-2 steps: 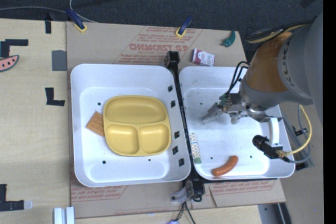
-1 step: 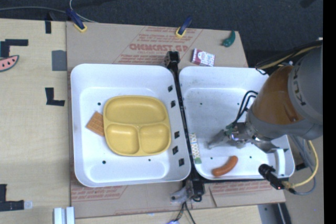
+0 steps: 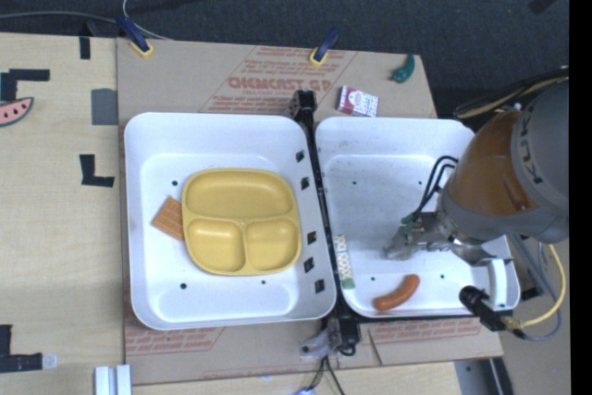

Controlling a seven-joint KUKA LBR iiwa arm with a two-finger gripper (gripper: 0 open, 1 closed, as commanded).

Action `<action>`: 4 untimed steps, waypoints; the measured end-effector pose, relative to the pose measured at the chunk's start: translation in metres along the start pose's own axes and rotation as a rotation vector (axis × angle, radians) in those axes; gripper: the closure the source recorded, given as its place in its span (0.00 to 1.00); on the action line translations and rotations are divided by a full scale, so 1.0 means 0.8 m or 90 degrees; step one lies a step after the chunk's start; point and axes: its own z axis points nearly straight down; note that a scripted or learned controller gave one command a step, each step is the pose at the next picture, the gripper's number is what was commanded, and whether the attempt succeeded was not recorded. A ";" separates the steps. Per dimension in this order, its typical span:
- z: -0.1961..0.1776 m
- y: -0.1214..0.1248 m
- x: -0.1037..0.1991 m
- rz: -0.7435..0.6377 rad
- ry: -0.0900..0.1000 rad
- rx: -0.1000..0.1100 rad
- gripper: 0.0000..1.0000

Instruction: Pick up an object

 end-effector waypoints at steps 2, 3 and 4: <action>0.012 -0.004 0.017 0.000 -0.002 -0.001 0.00; 0.012 -0.004 0.042 0.000 -0.001 -0.002 0.00; 0.000 -0.003 0.042 0.000 -0.001 -0.002 1.00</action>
